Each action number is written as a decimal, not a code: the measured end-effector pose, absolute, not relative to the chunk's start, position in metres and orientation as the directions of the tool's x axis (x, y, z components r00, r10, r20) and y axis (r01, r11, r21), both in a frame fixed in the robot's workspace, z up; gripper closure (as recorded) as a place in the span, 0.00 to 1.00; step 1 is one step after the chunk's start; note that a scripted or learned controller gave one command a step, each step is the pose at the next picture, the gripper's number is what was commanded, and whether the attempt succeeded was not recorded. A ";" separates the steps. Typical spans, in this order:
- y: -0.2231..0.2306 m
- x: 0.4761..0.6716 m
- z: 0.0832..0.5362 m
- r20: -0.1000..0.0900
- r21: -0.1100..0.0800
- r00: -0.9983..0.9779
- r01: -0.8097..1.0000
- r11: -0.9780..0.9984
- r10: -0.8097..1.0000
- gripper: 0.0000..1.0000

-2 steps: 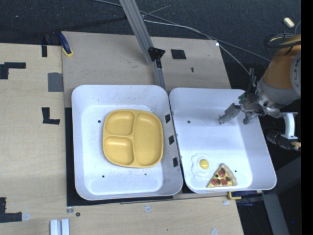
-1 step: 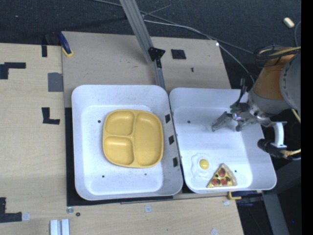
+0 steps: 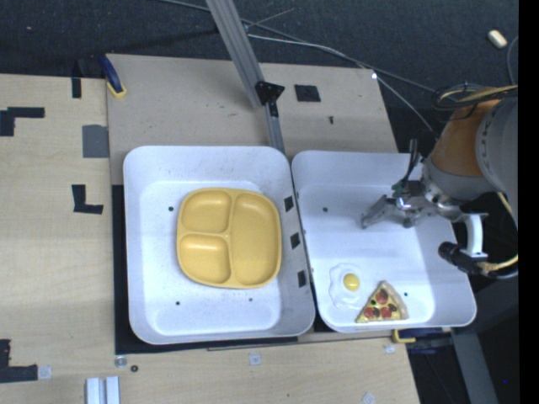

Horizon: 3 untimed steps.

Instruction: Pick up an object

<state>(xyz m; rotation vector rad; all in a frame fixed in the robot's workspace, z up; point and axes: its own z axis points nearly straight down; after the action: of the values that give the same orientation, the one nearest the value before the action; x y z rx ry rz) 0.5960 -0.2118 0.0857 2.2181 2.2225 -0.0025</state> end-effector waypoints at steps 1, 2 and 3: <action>-0.212 0.597 0.098 -0.006 0.006 -0.003 1.000 0.003 1.000 1.00; -0.219 0.594 0.157 -0.002 0.004 -0.001 1.000 0.001 1.000 1.00; -0.218 0.586 0.205 -0.001 0.003 -0.001 1.000 0.001 1.000 1.00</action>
<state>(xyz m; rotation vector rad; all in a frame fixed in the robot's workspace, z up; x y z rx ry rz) 0.5858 -0.2184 0.2055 2.2181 2.2206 0.0020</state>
